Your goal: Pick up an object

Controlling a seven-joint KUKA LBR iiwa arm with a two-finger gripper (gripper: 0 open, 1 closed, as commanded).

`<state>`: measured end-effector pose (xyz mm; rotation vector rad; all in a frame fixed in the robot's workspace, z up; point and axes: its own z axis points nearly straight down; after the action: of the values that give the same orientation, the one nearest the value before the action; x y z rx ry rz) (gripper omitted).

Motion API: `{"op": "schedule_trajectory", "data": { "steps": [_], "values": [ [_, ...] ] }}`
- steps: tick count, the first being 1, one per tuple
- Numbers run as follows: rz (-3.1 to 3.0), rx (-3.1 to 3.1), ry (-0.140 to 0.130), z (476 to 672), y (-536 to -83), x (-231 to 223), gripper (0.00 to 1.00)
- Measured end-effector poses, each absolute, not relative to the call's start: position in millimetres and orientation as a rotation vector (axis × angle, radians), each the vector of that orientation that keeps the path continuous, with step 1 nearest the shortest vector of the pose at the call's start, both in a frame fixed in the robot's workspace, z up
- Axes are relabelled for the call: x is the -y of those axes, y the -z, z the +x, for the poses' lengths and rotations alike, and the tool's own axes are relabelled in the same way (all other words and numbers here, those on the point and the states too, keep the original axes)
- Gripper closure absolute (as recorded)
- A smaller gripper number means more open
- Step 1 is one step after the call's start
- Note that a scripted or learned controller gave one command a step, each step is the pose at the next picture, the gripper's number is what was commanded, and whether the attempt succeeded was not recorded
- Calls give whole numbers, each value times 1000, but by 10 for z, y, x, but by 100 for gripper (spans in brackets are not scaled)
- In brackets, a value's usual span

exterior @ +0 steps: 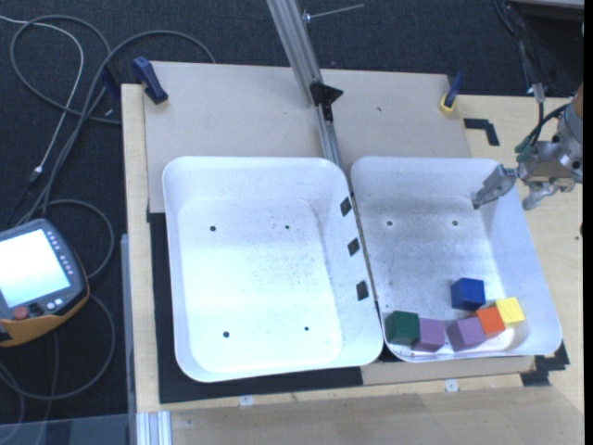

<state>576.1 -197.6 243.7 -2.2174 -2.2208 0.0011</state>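
Note:
Several small blocks lie at the near end of the right bin (pixel 408 248): a blue cube (pixel 468 292), a yellow one (pixel 510 311), an orange one (pixel 491 320), two purple ones (pixel 466 333) (pixel 431 333) and a green one (pixel 402 326). My gripper (pixel 514 193) hangs over that bin's far right rim, well away from the blocks. Its two fingers are spread apart, with nothing between them.
The left bin (pixel 185 248) sits beside the right one. A metal pole (pixel 296 44) slants down to the gap between the bins. Blue clamps (pixel 148 77) hold the board's far corners. A pendant (pixel 32 272) and cables lie on the floor at left.

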Motion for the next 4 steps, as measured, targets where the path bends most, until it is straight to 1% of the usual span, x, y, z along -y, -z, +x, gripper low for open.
{"op": "schedule_trajectory", "data": {
  "steps": [1, 2, 3, 4],
  "values": [
    [-2216, 2212, -7, 5448, -1224, 2091, 0],
    [-2216, 2214, -3, 4971, -977, 1803, 0],
    [-2223, 2222, 3, 5008, -1101, 1816, 100],
    [-2212, 2233, 8, 5224, -1391, 1109, 100]
  ]
}}
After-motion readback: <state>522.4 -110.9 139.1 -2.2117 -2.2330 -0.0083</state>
